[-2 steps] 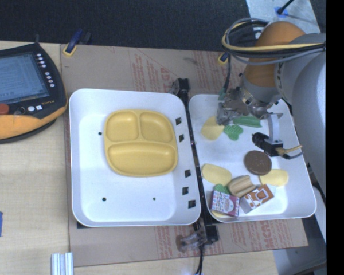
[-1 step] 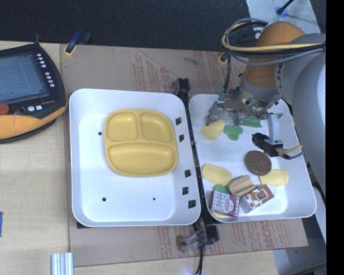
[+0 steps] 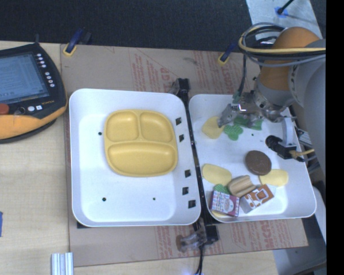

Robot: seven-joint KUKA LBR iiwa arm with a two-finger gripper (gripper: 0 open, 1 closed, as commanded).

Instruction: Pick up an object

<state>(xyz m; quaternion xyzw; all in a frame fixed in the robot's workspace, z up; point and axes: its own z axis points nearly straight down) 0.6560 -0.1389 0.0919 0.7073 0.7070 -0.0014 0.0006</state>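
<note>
Bins side by side: left bin [image 3: 86, 153] with a yellow tray [image 3: 141, 142], right bin [image 3: 298, 202] with loose toy food, spread apart for easy picking. Gripper [image 3: 236, 114] low at the right bin's far side, just above a green piece [image 3: 234, 132] beside a yellow piece [image 3: 212, 128]. Finger state impossible to tell. Nothing visibly grasped.

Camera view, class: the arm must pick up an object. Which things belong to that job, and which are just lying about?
Job:
tool
small green piece
pale yellow chip
round brown disc

Lying about:
yellow divided plastic plate
grey-screened control pendant
</note>
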